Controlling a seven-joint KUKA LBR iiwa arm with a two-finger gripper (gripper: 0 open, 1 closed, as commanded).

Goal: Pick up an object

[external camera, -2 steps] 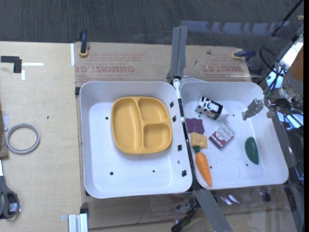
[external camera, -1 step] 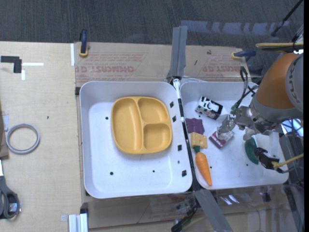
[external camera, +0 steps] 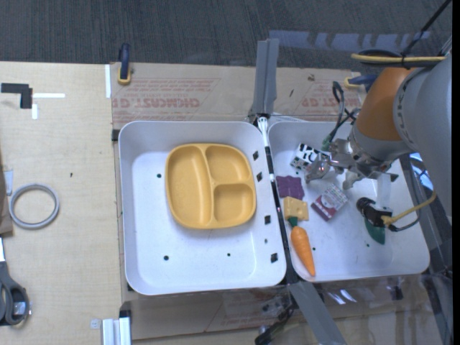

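In the right bin lie an orange carrot, a yellow wedge, a purple piece, a black-and-white spotted toy, a small pink-and-white packet and a dark green item. My gripper hangs low over the bin's upper middle, just right of the spotted toy and above the packet. Its metal tip is close to the toy, and I cannot make out whether they touch. The grey arm with its orange band comes in from the upper right.
The left bin holds a yellow divided plate. A raised divider separates the bins. On the wooden bench at left sit a grey tape ring and scissors. A yellow cable runs by the green item.
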